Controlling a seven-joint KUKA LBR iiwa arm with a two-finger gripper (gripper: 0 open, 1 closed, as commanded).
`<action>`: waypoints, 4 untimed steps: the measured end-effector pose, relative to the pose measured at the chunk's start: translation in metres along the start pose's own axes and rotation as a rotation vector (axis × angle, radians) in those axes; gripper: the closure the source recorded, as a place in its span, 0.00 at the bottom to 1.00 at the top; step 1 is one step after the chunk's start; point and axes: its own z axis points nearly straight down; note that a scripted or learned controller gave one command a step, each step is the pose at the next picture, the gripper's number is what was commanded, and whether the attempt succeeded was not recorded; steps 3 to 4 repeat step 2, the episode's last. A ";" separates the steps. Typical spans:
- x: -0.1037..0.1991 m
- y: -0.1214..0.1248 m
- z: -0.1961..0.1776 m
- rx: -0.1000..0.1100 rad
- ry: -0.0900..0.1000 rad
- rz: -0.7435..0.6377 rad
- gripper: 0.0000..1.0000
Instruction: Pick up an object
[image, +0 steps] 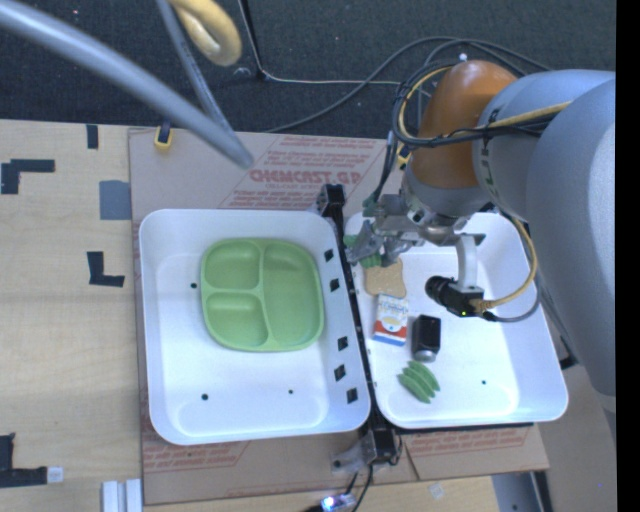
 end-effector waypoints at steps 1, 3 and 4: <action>0.054 0.003 -0.013 -0.002 0.000 -0.001 1.00; 0.106 -0.008 -0.025 -0.002 0.000 -0.002 1.00; 0.106 -0.008 -0.025 -0.002 0.000 -0.002 1.00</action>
